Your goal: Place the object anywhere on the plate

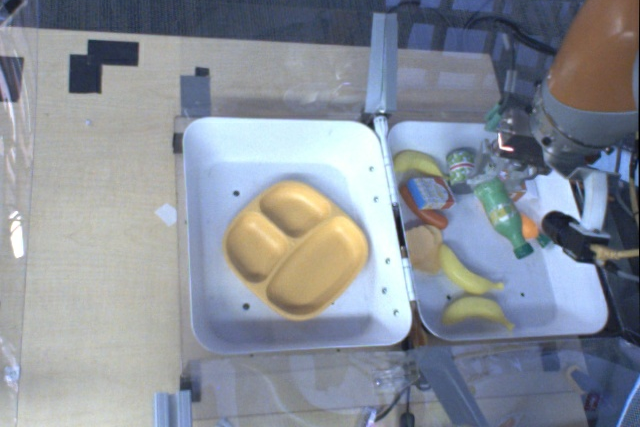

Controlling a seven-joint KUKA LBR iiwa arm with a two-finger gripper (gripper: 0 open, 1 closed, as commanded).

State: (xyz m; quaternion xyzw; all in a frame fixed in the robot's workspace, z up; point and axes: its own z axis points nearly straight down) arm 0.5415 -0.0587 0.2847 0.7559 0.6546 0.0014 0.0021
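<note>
The yellow plate (296, 247) sits in the middle of the left bin (210, 165), three sections, nothing on it. All the objects are in the right bin (590, 315). From that bin's centre, a banana (418, 162) lies at about ten o'clock, a small can (461, 163) near eleven, and a red-and-orange packet (427, 196) at nine, just under the banana. A green bottle (502, 212) lies slantwise near the centre, neck pointing toward five o'clock, with a bit of orange (530, 228) just beside its neck. A tan round thing (427, 248) sits at eight o'clock, touching a second banana (468, 274), and a third banana (476, 311) lies at six. The arm (598, 55) comes in at two o'clock; its gripper (510, 155) hangs over the bottle's upper end, and whether it grips anything I cannot tell.
</note>
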